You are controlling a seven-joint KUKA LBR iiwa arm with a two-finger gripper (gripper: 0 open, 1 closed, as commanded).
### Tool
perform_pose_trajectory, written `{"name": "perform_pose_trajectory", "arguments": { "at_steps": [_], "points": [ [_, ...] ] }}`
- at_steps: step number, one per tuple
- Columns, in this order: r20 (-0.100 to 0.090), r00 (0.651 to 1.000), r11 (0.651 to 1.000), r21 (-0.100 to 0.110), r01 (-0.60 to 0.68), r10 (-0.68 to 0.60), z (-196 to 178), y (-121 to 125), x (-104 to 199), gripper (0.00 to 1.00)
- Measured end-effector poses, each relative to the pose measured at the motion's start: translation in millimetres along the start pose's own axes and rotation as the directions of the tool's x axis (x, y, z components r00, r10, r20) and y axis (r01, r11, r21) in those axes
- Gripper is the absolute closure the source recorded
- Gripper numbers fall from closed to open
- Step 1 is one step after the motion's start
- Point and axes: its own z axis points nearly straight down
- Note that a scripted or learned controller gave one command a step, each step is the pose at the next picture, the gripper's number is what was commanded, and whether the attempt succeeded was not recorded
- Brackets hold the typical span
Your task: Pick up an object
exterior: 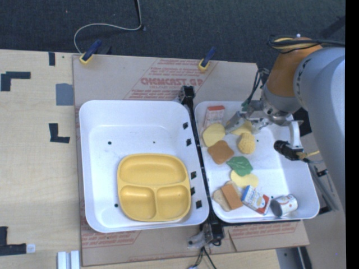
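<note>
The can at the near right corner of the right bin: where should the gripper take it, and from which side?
The can lies on its side close to the bin's front wall, a small carton touching its left end. Probably best to come straight down and close across its round body at mid-length, fingers toward the front wall and the bin's middle. The front gap looks tight.

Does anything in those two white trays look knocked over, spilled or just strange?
A small can lies on its side in the right bin's near corner, and the toy food beside it sits in a loose jumble. The yellow divided plate lies flat in the left bin. Nothing looks spilled or broken.
</note>
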Motion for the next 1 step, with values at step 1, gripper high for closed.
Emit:
{"name": "perform_pose_trajectory", "arguments": {
  "at_steps": [1],
  "points": [
    [0.000, 1.000, 1.000, -0.001, 0.001, -0.001, -10.6, 1.0, -0.6, 1.00]
  ]
}}
